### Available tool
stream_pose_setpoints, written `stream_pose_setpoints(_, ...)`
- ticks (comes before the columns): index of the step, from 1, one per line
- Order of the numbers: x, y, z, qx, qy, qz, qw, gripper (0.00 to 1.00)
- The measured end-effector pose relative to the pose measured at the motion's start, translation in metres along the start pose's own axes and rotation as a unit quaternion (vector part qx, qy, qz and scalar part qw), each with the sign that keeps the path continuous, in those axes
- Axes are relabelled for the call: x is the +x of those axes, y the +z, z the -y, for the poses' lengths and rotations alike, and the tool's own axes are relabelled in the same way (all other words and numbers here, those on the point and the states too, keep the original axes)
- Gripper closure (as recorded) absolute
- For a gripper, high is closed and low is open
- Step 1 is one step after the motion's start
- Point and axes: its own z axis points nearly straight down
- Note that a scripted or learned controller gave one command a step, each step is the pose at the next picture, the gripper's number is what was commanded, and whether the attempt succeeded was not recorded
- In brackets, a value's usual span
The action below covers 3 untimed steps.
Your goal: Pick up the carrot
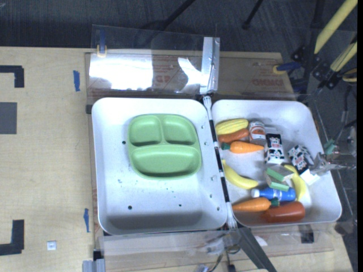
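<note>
A: Where did the carrot [247, 147] lie?

B: In the right bin [320, 146], just right of the divider between the bins [214, 152], below the hot dog [233, 129] and above the banana [239, 178]. A second orange piece [251, 204], carrot-like, lay further down that divider, touching the red sausage [283, 211].

A: And the claw?

B: Could not tell. Some thin metal parts stood at the right bin's far edge from the divider, too faint to read as open or closed.

A: Risks?

B: Two likely. The program might take the lower orange piece for the target (they looked much alike). Also crowding: the hot dog touched the upper carrot, and the small can [257, 131] sat near, so a descent could catch a neighbour or nudge the carrot against the divider. The green plate [164, 145], left of the divider, was well apart from it all.
</note>
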Motion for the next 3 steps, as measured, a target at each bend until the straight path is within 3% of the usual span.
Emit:
stream_pose_setpoints(1, 0.0, 0.0, 0.0, 0.0, 0.0, 0.0, 1.0, 0.0)
stream_pose_setpoints(2, -0.007, -0.082, -0.03, 0.0, -0.083, 0.0, 0.9966, 0.0)
stream_pose_setpoints(3, -0.013, -0.008, -0.001, 0.001, -0.209, -0.001, 0.9779, 0.0)
